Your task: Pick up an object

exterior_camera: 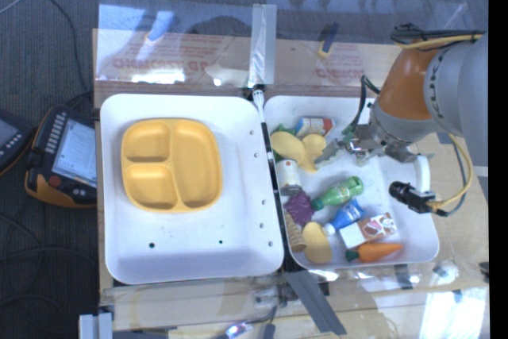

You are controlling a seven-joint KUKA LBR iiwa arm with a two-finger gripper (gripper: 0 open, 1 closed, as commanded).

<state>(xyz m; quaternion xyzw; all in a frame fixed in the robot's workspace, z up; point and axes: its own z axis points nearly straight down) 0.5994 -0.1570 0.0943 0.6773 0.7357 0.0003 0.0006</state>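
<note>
The right bin (413, 194) holds several toy foods: a yellow lemon-like piece (286, 144), a second yellow piece (314, 145), a small red-labelled bottle (315, 125), a green bottle (340, 191), purple grapes (298, 208), a blue item (347, 214), a red and white carton (378, 227), a carrot (378, 252) and a yellow pear (317, 241). My gripper (335, 152) hangs low in the upper middle of this bin, just right of the two yellow pieces and above the green bottle. I see nothing held in it.
The left bin (190, 250) holds a yellow divided plate (171, 164). A teach pendant (62, 159) lies on the floor at left. Clear plastic panels (262, 44) stand behind both bins. A black cable connector (410, 197) hangs over the right bin's right side.
</note>
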